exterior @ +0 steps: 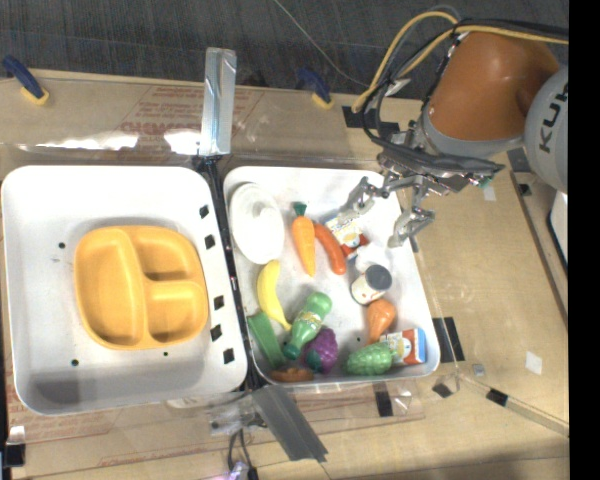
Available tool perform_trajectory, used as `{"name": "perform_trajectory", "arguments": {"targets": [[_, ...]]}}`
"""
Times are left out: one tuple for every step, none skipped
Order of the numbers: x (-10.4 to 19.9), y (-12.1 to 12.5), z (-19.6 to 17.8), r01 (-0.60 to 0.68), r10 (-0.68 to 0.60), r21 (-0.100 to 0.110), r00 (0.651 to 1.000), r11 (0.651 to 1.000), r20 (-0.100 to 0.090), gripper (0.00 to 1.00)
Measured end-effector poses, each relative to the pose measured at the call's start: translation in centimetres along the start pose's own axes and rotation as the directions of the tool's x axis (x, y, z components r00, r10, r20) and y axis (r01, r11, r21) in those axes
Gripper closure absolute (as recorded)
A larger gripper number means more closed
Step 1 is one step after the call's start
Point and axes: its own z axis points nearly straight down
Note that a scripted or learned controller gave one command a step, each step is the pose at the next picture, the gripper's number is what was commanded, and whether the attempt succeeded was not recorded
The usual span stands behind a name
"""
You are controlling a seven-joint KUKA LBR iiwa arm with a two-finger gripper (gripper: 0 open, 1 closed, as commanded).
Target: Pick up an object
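Tool [388,213] spread, holding nothing, above the right bin's [427,313] far right corner.
You have the orange carrot [303,244] just left of the tool, lying apart from its neighbours. Judged light, rigid, smooth plastic, likely slippery: take it across the thick middle, not the green top.

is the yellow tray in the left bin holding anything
No, nothing in it. The yellow tray shows bare compartments; the toy food lies in the right bin.
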Motion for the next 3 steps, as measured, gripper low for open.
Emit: {"name": "perform_trajectory", "arguments": {"targets": [[-3.2,1.7,11.1,0.057,-0.057,0.008,0.998,0.998,0.003,0.0],[-6.1,5.2,11.1,0.085,-0.085,0.005,0.996,0.996,0.002,0.0],[-6.4,5.2,10.0,0.09,-0.09,0.009,0.996,0.996,0.004,1.0]]}}
